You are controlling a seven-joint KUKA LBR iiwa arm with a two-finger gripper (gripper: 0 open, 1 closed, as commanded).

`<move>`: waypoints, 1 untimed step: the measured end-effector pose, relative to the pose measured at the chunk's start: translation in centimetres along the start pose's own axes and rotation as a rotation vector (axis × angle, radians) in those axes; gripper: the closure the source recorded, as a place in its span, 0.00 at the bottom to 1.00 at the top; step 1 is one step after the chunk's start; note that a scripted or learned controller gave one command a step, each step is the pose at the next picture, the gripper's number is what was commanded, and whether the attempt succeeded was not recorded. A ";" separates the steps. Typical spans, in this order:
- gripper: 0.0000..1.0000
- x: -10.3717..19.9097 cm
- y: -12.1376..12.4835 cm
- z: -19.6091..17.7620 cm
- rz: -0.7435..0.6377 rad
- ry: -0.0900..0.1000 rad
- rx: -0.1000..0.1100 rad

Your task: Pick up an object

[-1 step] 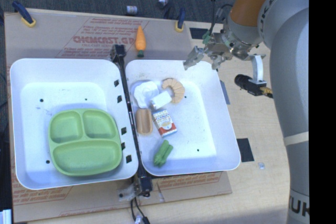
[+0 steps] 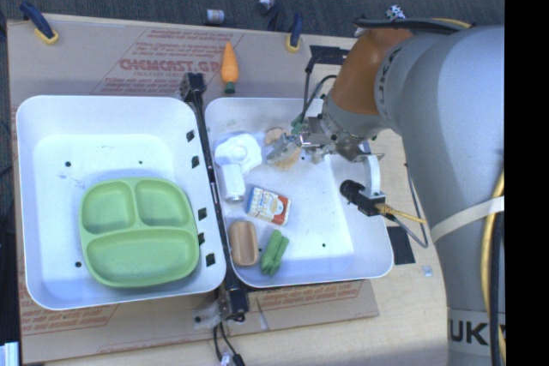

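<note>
Grey arm's gripper [image 2: 296,143] low in right bin [image 2: 364,257], upper part, over tan-and-pale object [image 2: 281,152].
Fingers' spread impossible to tell; object directly beneath and touching the tip, small, lumpy, beside white cup [image 2: 237,153]; grip unconfirmed.

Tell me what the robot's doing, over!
Gripper low in the right bin, at a small tan object; grip not confirmed. White cup close beside it. Snack packet, green item lie nearer the front.
</note>
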State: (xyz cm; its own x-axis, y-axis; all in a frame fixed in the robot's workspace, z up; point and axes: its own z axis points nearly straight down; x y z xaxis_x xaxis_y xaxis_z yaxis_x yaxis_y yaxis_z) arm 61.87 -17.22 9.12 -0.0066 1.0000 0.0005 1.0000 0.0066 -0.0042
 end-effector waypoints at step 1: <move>1.00 0.0 0.1 -1.1 -0.004 0.000 0.001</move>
State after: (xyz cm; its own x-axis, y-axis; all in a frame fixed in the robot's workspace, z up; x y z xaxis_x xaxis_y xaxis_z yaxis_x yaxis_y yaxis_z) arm 61.94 -17.20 10.20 -0.0101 0.9999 0.0000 0.9999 0.0101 -0.0049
